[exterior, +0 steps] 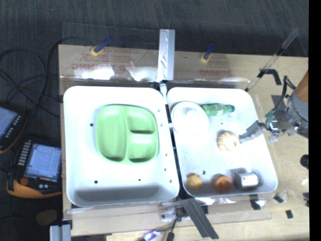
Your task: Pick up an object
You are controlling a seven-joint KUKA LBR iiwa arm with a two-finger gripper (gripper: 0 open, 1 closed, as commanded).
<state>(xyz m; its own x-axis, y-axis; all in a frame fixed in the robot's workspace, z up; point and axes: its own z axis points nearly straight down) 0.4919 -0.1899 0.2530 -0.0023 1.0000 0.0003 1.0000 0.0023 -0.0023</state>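
Observation:
The right bin (261, 149) holds several small objects. A beige, shell-shaped pastry (227, 140) lies near its middle. A green bottle-like item (218, 109) lies at the back beside a white round dish (189, 116). Along the front wall sit two brown round pieces (194, 181) (222, 183) and a silver can (246, 179) on its side. My gripper (249, 133) reaches in over the bin's right wall, its tip just right of the pastry and close to touching it. Nothing is visibly held.
The left bin (80, 185) carries a green divided plate (127, 132). A metal post (166, 54) stands behind the seam between the bins. Tablets and cables lie on the floor at far left. Bare bench shows to the right of the right bin.

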